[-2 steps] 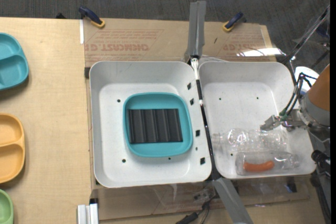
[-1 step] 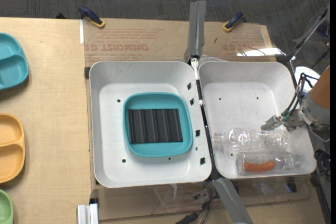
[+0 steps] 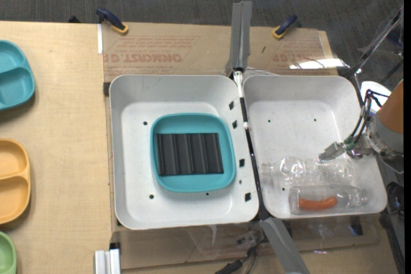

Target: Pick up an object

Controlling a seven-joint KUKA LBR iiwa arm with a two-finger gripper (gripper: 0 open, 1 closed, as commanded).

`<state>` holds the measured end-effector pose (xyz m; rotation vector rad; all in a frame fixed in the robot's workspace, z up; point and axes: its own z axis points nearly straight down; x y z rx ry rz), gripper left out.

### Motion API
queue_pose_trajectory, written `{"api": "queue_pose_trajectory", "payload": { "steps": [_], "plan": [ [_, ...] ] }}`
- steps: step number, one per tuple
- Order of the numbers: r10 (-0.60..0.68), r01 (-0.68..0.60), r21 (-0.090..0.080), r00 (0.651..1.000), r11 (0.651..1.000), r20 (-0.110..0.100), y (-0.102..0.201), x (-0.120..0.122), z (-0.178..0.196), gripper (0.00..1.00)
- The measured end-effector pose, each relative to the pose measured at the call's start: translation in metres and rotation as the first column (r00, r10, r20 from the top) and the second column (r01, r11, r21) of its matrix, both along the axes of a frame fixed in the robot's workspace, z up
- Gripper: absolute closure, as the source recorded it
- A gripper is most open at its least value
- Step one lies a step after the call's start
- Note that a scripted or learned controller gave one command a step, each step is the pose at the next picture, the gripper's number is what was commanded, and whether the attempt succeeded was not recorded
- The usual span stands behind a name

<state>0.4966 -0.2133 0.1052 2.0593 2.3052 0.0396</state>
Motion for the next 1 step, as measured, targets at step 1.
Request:
{"api": "queue_pose_trajectory", "payload": {
  "steps": [1],
  "plan": [
    [0.007,-0.007,0.003,1.0,1.0,-0.001,-0.0011,0.0002,-0.0001,0.0]
  ]
}}
